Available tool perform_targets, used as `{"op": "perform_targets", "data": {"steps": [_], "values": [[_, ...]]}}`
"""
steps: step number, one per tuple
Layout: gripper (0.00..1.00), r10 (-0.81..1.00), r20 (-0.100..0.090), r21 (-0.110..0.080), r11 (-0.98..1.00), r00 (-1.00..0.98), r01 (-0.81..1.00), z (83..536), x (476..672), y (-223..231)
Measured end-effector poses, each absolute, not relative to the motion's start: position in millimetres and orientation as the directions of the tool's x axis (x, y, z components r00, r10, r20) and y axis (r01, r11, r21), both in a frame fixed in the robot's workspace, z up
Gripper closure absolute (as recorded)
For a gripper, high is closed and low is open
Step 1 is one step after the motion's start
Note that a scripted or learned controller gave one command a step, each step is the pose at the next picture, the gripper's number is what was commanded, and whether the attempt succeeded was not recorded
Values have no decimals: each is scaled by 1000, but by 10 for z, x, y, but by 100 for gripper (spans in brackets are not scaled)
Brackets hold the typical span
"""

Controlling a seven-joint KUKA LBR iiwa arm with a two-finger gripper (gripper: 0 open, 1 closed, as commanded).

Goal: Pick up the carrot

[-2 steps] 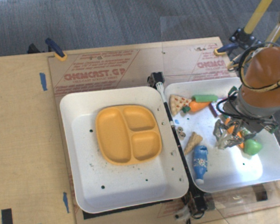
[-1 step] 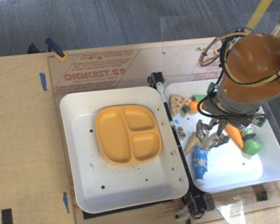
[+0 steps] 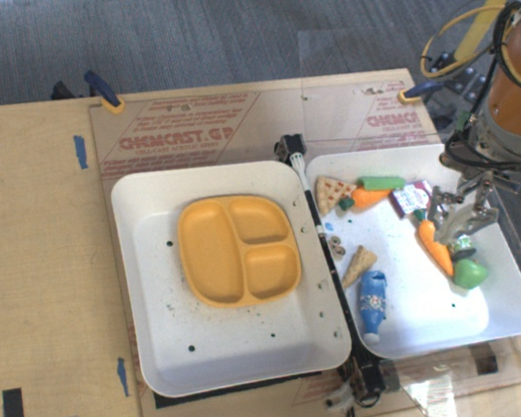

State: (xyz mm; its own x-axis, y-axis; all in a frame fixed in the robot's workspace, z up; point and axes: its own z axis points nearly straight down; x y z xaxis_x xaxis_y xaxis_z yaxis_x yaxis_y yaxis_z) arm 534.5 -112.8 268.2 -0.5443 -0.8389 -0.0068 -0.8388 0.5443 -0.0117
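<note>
The carrot (image 3: 435, 247) lies in the right bin (image 3: 510, 310), its green top (image 3: 470, 272) toward the near side, and the gripper (image 3: 460, 219), fingers slightly apart, should close across its middle, avoiding the purple packet (image 3: 412, 198).

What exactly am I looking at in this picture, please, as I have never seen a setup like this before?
One camera looks down at a slant on a bench with two shallow white bins. The left bin holds a yellow divided plastic plate. The right bin holds toy food: two orange carrots with green tops, a waffle piece, a cone and a blue bottle. The grey robot arm reaches in from the right; its metal end effector hovers by one carrot.
</note>
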Motion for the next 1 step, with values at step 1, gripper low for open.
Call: {"op": "perform_targets", "data": {"steps": [1], "values": [[100,-843,-6,-9,538,-538,-843,960,4852,-1917]]}}
